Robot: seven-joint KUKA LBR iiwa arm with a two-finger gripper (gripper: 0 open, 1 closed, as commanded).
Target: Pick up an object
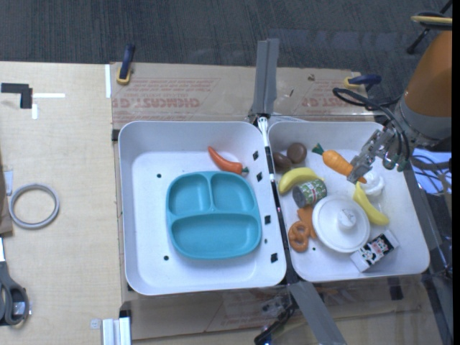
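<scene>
My gripper (359, 171) hangs low over the right bin (413, 261), at its right side. Just left of it lies an orange carrot (336, 161). Below it sit a small white cup (372, 186) and a yellow banana (371, 207). Further left in that bin are a second banana (296, 178), a green can (310, 191), two brown round pieces (295, 152), a white round lid (341, 223), an orange pretzel (298, 234) and a black-and-white box (374, 250). Nothing is seen held in the gripper.
The left bin (136, 264) holds a teal divided plate (213, 214) and a red chili pepper (226, 162). A grey rail (264, 77) runs between the bins. On the bench at left lie a tape roll (32, 205) and scissors (11, 304).
</scene>
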